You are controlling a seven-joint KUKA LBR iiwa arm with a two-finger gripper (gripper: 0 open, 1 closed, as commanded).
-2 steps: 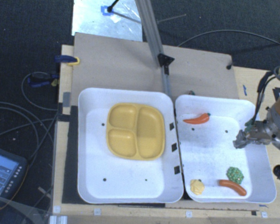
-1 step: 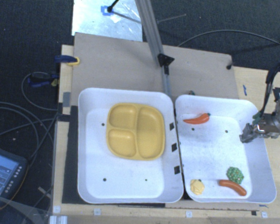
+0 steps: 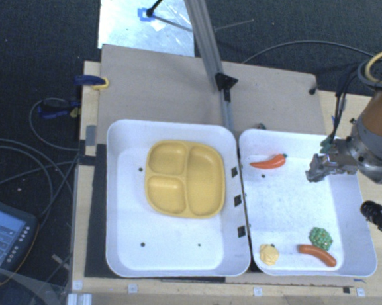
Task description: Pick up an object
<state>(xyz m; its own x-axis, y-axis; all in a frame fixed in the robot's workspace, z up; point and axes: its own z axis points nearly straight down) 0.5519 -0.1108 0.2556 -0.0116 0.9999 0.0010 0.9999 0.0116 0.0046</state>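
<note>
My tool (image 3: 317,170) hangs over the upper part of the right bin (image 3: 292,210), near its far right corner, and I see nothing between its tips; from this slant I cannot tell how the tool is set, so I leave that unsaid; I judge this the approach step, with no pick made yet. The candidates lie in the right bin: a small carrot (image 3: 268,162) near the upper left corner, just left of my tool and apart from it; a green broccoli piece (image 3: 320,237) toward the lower right; an orange sausage-shaped piece (image 3: 317,254) just below the broccoli, close to touching it; a pale yellow lump (image 3: 269,254) at the lower left corner. The left bin (image 3: 169,246) bears a yellow divided plate (image 3: 185,178), which looks a poor choice for two tips. The carrot is nearest, so my next move, I reckon, calls for a short shift left, tips lined across its narrow body, then a straight drop; the bin wall beside it leaves little room, which could spoil the grip.
</note>
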